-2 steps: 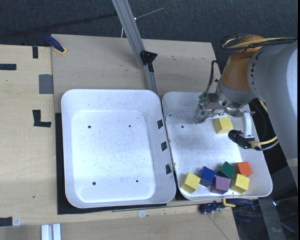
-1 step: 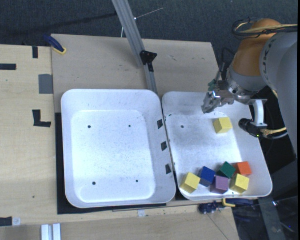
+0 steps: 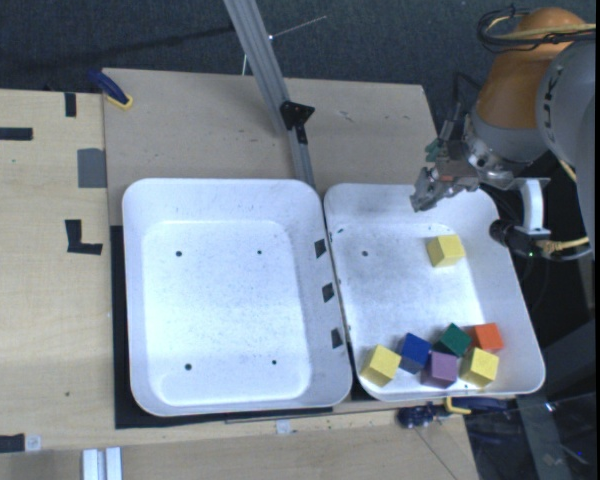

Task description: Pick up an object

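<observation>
Yellow cube [image 3: 444, 250] is sitting alone in the upper part of the right bin [image 3: 380, 218], just below our gripper [image 3: 426, 197], whose opening we cannot tell, so we are judging it the easiest pick, clear of the cluster [image 3: 435, 358] at lower right.

yellow cube [image 3: 445, 250] | alone, upper right bin | five cubes [image 3: 435, 356] clustered near front edge before me
</observation>
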Motion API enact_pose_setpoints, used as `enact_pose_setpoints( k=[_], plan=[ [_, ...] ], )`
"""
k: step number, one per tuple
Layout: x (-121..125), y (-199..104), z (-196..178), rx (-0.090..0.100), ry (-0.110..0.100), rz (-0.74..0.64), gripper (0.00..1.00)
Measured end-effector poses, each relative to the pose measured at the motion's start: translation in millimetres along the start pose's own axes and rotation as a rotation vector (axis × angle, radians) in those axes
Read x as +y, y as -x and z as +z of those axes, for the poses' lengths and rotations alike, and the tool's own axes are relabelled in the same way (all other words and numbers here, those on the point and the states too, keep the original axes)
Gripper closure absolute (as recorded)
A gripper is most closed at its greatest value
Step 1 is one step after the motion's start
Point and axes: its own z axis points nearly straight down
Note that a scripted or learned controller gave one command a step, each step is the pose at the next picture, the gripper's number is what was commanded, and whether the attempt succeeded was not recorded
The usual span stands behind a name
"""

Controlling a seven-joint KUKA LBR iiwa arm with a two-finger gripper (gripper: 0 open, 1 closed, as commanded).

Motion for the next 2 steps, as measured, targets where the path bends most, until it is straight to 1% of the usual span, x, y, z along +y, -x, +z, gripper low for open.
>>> enact_pose_setpoints(
  k=[1, 2],
  plan=[
    [1.2, -0.6, -36.0, 0.0, -0.001, 0.001, 1.0],
    [-17.1, -43.9, -26.8, 0.001, -0.007, -0.002, 1.0]
  ],
)
